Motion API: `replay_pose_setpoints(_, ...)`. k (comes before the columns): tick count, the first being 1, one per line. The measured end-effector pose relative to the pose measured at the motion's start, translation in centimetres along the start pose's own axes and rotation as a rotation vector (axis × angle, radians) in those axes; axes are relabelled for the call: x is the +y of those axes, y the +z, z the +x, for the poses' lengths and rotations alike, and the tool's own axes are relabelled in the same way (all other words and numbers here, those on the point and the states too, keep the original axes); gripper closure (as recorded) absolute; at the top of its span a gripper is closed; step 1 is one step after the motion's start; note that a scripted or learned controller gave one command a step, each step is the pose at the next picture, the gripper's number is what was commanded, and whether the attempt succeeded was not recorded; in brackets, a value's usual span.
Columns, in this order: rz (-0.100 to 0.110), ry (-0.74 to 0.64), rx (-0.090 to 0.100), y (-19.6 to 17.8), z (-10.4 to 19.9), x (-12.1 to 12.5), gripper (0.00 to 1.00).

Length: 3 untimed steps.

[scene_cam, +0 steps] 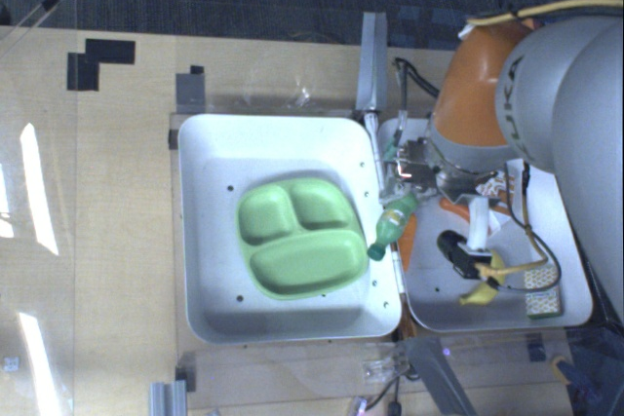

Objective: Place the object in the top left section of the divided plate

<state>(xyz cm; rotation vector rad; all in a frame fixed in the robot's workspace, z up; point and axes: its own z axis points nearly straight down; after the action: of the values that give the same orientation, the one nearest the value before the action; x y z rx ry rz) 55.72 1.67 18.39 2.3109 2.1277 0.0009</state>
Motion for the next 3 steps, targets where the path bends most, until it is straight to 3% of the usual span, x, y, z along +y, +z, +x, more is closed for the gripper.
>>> replay_pose_setpoints(1,-0.005,0.132,0.001,-10.1,6.3,1.5,1.0)
replay_pose_setpoints(2,-0.002,0.304,0.0,-5.7,10.1,3.6,1.0)
replay_pose_setpoints(3,-0.006,0.322,0.001,-12.9,2.9,3.0,1.0)
